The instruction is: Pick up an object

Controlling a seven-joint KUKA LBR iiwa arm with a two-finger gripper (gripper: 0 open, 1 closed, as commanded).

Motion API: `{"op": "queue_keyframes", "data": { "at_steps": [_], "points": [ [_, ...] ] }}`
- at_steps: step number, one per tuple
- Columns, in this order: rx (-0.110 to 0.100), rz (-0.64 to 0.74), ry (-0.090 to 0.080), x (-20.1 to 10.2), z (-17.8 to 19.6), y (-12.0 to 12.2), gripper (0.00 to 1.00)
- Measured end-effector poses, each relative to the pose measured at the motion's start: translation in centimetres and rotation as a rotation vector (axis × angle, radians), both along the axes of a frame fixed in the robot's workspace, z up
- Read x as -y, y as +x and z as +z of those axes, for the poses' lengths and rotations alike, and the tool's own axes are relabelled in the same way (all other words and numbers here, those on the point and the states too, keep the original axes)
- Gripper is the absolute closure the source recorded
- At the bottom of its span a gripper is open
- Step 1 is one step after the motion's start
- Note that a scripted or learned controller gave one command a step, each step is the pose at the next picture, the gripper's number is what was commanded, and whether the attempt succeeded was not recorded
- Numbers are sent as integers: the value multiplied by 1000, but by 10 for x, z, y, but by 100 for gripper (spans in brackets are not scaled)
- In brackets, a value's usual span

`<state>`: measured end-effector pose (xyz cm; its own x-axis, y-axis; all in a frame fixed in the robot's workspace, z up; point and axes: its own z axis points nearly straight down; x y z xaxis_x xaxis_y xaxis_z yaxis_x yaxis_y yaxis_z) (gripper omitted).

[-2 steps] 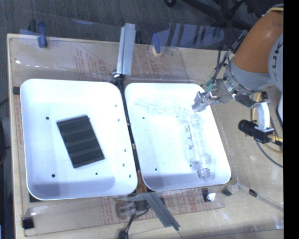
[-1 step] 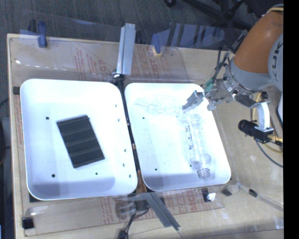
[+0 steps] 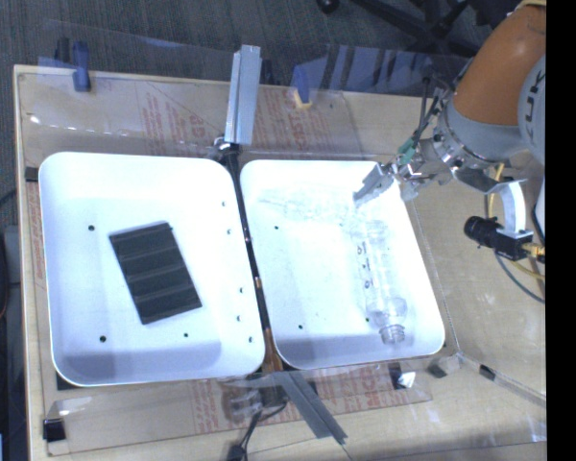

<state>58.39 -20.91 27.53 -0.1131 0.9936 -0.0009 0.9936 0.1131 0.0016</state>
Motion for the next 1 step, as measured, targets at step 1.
{"op": "queue_keyframes", "data": {
  "at_steps": [1],
  "points": [
    [-6, -329, 1, 2, 8, -40, 0]
  ]
}}
